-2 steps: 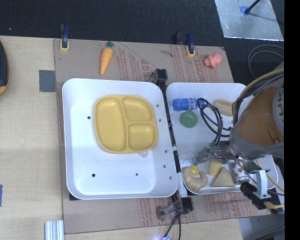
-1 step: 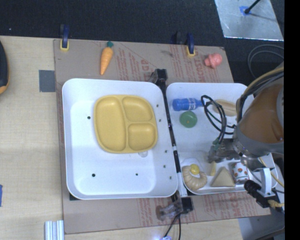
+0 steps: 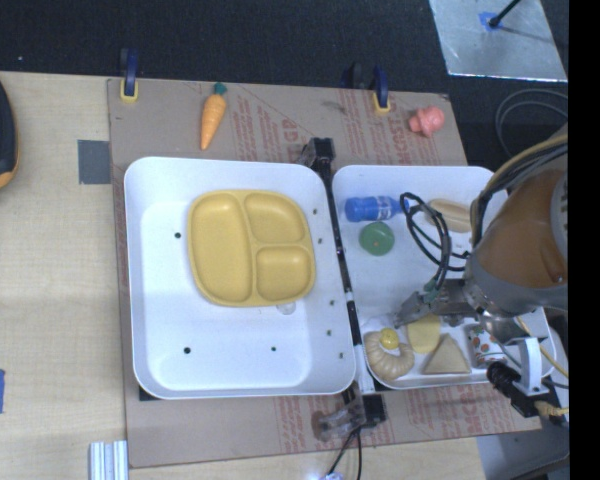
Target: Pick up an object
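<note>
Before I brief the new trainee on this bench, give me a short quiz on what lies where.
1. True or false: the yellow divided plate lies in the right bin.
2. Which lies outside both bins? A) blue bottle B) toy carrot C) green ball
3. Fill in: the gripper hovers over the ___ bin.

Key: 1 false, it lies in the left bin; 2 B; 3 right.
</note>
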Available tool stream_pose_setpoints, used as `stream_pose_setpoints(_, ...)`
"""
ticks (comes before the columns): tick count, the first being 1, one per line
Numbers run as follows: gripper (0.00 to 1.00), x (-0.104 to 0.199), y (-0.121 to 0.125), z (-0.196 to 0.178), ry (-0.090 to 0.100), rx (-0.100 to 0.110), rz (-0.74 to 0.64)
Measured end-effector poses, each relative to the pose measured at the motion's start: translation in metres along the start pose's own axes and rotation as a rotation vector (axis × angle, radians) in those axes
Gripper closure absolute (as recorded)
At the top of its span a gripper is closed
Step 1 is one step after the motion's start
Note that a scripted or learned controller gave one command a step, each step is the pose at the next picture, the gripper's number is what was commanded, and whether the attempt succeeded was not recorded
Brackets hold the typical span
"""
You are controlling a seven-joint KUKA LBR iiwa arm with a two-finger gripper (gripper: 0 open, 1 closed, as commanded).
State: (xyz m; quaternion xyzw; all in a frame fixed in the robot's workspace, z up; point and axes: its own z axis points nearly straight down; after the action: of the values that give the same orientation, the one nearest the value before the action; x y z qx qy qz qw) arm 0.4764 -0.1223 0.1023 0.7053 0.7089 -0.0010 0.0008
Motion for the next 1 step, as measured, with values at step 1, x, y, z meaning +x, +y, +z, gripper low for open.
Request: stream_pose_setpoints(1, 1.00, -0.0008, 0.0001, -0.0104, -0.001, 0.000, -0.001)
